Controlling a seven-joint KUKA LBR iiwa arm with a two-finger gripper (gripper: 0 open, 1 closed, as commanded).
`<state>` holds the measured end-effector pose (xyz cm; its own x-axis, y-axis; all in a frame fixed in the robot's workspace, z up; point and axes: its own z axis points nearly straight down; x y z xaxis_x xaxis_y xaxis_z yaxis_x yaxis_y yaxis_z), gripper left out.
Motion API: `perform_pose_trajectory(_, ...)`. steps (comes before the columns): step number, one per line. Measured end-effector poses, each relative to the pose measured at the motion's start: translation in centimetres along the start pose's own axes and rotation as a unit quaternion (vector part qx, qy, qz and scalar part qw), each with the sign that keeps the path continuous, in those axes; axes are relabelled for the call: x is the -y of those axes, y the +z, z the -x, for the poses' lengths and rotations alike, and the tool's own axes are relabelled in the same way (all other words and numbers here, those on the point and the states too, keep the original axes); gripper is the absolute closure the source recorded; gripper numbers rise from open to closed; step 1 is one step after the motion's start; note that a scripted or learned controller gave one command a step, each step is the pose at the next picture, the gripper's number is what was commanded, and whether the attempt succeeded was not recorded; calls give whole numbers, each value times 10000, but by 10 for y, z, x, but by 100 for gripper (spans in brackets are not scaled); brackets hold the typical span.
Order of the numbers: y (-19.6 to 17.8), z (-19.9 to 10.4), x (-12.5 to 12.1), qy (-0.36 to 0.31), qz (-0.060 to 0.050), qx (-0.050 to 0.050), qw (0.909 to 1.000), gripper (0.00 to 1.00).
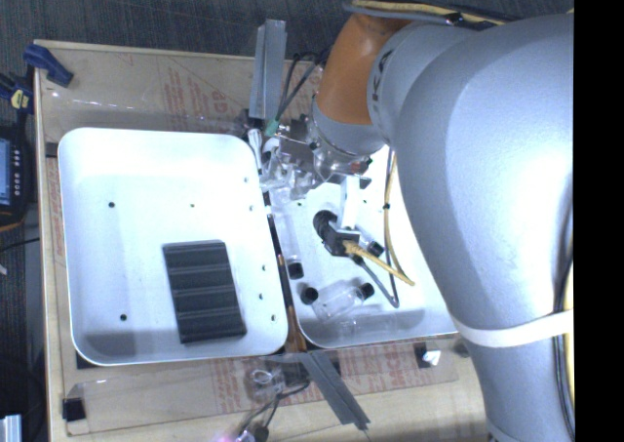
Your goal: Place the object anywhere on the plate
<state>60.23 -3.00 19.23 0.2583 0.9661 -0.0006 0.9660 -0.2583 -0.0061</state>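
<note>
Far below-left of the gripper [281, 177] lies a black ribbed slab [203, 291], likely the plate. Whether the gripper is open or holding anything cannot be told, so it may arrive empty.

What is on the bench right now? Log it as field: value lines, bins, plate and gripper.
left bin: holds a dark ridged plate, lying flat
plate load: nothing on it
right bin: a small clear item with dark bits beside it, too small to identify
arm: covers much of the right bin
gripper: at the right bin's upper-left corner, by the rim between the bins
task: not yet done
</note>
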Motion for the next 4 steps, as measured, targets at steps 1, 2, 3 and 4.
perform_pose_trajectory(1, 3, -93, 69, 1170, -21, 7, 9931, 100)
perform_pose_trajectory(2, 19, -156, 58, 3607, -6, 0, 9327, 100)
perform_pose_trajectory(3, -22, -116, 12, 5018, 26, -11, 8650, 100)
perform_pose_trajectory(4, -125, -160, 11, 5078, 30, -21, 8615, 100)
